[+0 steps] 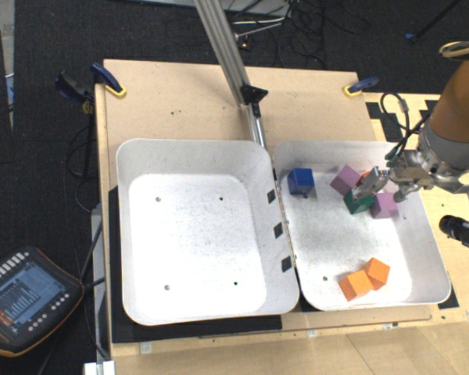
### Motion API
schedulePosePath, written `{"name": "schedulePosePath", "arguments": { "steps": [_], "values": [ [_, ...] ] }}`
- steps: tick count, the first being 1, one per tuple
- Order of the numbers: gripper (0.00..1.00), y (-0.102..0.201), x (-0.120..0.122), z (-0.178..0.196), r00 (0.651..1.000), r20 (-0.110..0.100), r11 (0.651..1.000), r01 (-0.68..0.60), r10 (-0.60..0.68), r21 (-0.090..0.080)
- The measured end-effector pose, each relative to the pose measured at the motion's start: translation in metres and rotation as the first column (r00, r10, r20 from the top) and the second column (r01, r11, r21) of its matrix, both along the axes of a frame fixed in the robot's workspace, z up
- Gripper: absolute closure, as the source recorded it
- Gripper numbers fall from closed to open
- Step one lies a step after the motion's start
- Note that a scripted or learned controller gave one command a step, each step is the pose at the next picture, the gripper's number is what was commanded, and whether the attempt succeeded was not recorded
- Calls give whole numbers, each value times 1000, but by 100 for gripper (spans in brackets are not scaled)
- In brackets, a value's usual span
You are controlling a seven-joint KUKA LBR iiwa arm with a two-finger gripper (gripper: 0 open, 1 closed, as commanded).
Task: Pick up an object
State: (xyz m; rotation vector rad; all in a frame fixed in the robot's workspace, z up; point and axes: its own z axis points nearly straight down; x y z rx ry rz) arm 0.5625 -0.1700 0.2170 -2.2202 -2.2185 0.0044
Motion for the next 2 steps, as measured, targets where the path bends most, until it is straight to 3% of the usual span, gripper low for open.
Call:
{"name": "schedulePosePath", "arguments": {
  "steps": [2],
  "values": [
    [0,3,4,-96,1000,-1,1000,-1,1,1]
  ]
}}
